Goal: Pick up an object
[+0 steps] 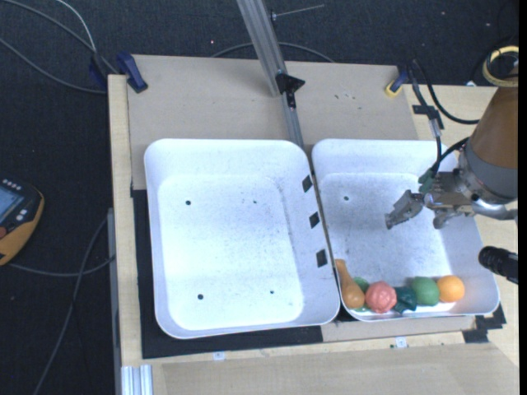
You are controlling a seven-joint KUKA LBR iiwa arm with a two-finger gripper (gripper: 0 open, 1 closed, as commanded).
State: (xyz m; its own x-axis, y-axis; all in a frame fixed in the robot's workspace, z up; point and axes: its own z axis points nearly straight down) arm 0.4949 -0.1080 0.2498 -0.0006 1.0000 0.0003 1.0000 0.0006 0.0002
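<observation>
My gripper (403,211) hangs over the middle of the right bin (362,159), above bare floor and holding nothing that I can see. Along that bin's near wall lies a row of toy foods: an orange carrot-like piece (350,287), a pink-red ball (380,296), a small teal piece (406,300), a green ball (426,290) and an orange ball (450,287). The gripper is well above and behind this row, apart from all of them.
The left bin (165,159) sits beside the right one, joined by black clips (314,219). A slanted metal rail (265,39) rises behind the bins. Blue clamps (132,71) mark the bench's back corners.
</observation>
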